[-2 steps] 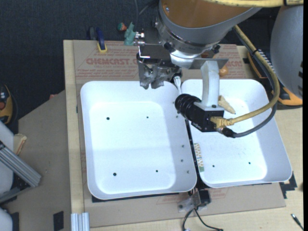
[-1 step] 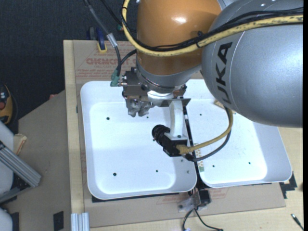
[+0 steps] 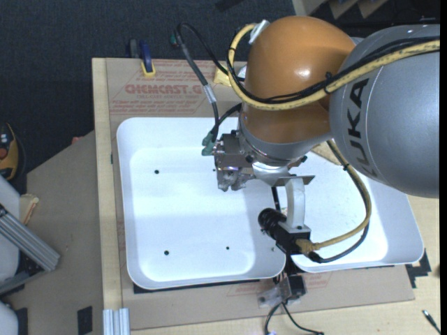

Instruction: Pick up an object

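My arm's orange band [image 3: 297, 61] and grey wrist hang over the seam between the two white bins. Beneath the band a grey metal gripper body [image 3: 229, 165] juts left over the left bin [image 3: 174, 215], near its far right part. The arm's bulk covers the middle of both bins and much of the right bin [image 3: 391, 236]. Several small dark dots [image 3: 157, 172] mark the left bin's floor.
A black fitting with a yellow cable [image 3: 283, 234] hangs below the wrist, over the bins' shared front edge. Black and yellow cables [image 3: 199, 54] loop from the band to the far side. The bins rest on a brown board [image 3: 160, 86]. Metal framing [image 3: 28, 239] stands at the left.
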Robot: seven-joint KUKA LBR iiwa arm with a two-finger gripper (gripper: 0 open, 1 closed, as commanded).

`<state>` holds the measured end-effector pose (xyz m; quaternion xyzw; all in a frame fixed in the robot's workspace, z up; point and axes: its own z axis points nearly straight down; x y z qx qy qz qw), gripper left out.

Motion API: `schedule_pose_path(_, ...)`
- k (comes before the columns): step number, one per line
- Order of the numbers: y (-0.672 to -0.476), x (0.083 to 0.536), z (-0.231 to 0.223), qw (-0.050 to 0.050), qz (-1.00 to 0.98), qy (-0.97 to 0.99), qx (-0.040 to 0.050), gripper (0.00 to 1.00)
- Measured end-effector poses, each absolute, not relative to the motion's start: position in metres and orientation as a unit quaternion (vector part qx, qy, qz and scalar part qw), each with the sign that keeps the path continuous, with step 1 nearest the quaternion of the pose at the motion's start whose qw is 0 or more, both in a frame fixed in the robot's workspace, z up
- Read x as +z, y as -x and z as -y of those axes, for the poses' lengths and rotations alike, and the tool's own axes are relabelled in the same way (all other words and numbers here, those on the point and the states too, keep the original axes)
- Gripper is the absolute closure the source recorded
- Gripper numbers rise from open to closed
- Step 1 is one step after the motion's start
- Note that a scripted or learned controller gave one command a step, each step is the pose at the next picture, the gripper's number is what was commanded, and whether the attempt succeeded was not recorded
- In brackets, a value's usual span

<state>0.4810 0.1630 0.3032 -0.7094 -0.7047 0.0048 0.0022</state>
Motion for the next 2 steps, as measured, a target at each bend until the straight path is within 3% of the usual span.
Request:
schedule_pose_path(1,-0.482,0.393,-0.227,-0.002,0.710,0.705,-0.0060,1.00)
schedule_pose_path(2,-0.480,0.411,-0.172,-0.002,0.705,0.709,-0.0022,1.00)
